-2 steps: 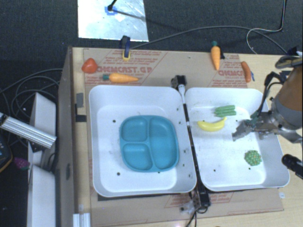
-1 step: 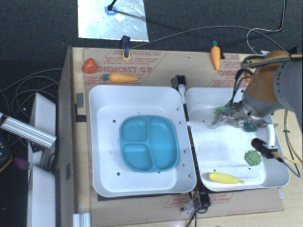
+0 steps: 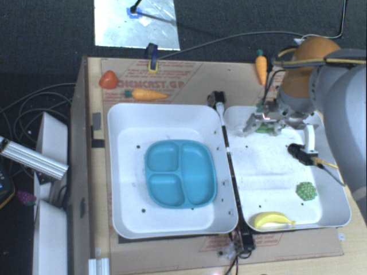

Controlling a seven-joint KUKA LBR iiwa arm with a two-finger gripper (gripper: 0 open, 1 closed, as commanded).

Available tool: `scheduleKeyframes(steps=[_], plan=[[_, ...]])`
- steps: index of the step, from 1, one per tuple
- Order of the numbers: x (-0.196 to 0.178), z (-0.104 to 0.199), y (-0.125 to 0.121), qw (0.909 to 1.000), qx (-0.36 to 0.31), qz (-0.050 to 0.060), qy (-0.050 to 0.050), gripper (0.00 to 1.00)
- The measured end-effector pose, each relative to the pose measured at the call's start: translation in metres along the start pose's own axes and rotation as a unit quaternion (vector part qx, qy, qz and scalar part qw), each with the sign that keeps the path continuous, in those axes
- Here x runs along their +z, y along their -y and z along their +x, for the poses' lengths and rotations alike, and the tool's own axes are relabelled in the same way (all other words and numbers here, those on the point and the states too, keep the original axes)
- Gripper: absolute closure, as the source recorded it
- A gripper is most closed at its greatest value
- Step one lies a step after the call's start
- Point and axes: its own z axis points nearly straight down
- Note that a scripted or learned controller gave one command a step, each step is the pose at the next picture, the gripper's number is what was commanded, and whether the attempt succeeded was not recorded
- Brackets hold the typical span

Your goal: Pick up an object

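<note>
The gripper (image 3: 265,125) hangs over the right bin (image 3: 269,173) at about eleven o'clock of that bin's floor, close to the far wall, with its two pale fingers (image 3: 250,126) spread apart, so it is released rather than clenched. A small green piece (image 3: 264,128) shows between the fingers, low against the bin floor; whether either finger touches it cannot be told. Towards five o'clock from the gripper, well apart from it, a knobbly green ball (image 3: 307,191) lies near the bin's right wall. At six o'clock a yellow banana (image 3: 274,220) lies along the near wall. Across the divider, at about eight o'clock from the gripper, the left bin (image 3: 129,133) holds a blue divided plate (image 3: 180,173) lying flat near its middle. Outside the bins, on the brown bench top (image 3: 172,73), a small carrot (image 3: 261,67) stands at twelve o'clock from the gripper. A longer carrot (image 3: 148,94) lies at ten o'clock beside the left bin's far rim, with an orange-red fruit (image 3: 108,80) just beyond it — near the bench's far left corner.
</note>
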Motion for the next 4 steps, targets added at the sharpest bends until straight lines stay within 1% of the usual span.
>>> scheduleKeyframes(steps=[1,2,3,4], plan=[[-0.034,-0.005,-0.003,1.0000,-0.001,-0.008,0.001,0.00],[-0.005,-0.033,-0.005,0.9999,-0.002,-0.011,0.003,0.00],[-0.018,-0.032,-0.007,0.9999,-0.003,-0.014,0.003,1.00],[-0.018,-0.032,-0.007,0.9999,-0.004,-0.014,0.003,0.00]])
